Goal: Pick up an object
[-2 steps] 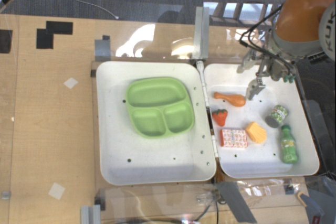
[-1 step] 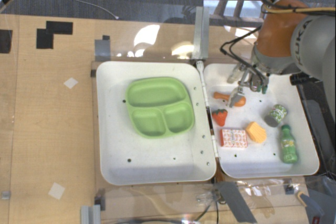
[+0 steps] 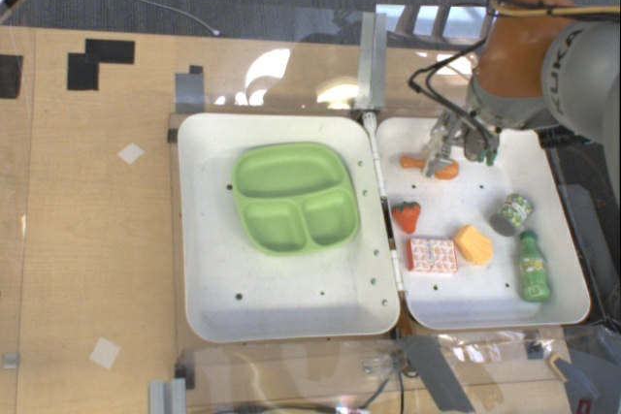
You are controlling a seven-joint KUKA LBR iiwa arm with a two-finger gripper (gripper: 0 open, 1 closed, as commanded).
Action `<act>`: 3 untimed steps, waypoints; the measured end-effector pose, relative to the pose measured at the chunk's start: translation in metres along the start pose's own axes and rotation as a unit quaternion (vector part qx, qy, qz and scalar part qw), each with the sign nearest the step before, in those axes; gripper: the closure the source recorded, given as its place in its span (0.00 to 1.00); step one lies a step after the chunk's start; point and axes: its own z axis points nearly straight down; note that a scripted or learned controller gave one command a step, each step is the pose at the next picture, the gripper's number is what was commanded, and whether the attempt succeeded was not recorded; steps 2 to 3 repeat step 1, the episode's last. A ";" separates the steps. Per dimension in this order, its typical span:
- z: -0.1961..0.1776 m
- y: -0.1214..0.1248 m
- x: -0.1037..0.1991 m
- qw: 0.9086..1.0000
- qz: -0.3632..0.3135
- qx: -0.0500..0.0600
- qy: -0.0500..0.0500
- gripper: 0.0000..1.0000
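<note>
Single fixed camera above pale wooden bench point(image 3: 87, 238), angled downward. Both shallow white plastic bins point(image 3: 291, 320) fully framed, side by side. Grey-and-orange arm point(image 3: 543, 63) enters at frame right. Moderate distance.

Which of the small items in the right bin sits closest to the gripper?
The orange carrot-shaped toy, directly under the gripper at the bin's far side; the strawberry, box, wedge, can and bottle lie nearer the camera.

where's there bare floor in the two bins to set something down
Left bin: bare white floor all round the green divided plate, widest along the near edge and the left wall. Right bin: crowded. The gripper hangs over the carrot; strawberry, red box, cheese wedge, can and green bottle fill the middle. A near strip stays bare.
</note>
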 end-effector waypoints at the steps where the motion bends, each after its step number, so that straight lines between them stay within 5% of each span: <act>1: -0.081 0.059 0.027 1.000 -0.006 -0.003 -0.001 1.00; 3: -0.081 0.059 0.027 1.000 -0.006 -0.003 -0.001 1.00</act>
